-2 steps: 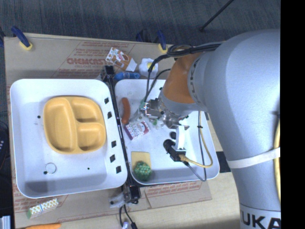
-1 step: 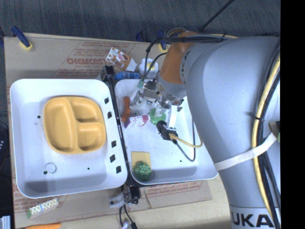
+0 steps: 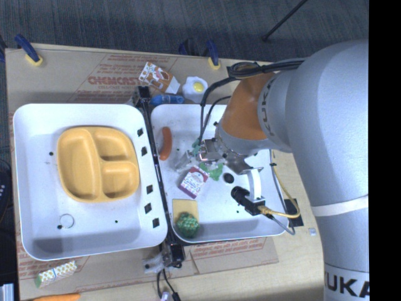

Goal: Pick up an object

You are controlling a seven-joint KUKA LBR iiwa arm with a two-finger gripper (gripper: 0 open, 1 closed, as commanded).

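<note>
Both white bins, the left (image 3: 25, 168) and the right (image 3: 263, 227), look like smooth moulded plastic with a dull sheen. The yellow divided tray (image 3: 97, 162) in the left bin is plastic too, softly glossy along its ridges. The surface (image 3: 94, 74) under them reads as matt brown cardboard with red print. The arm (image 3: 326, 124) has a smooth grey shell, satin rather than shiny, and its orange band (image 3: 244, 115) looks like glossy plastic or paint. The small packet (image 3: 193, 182) in the right bin seems to be printed foil or paper with a slight gloss. The green ball (image 3: 187, 223) looks rough and knobbly. The sausage-shaped piece (image 3: 165, 142) is smooth and matt orange-brown.
</note>
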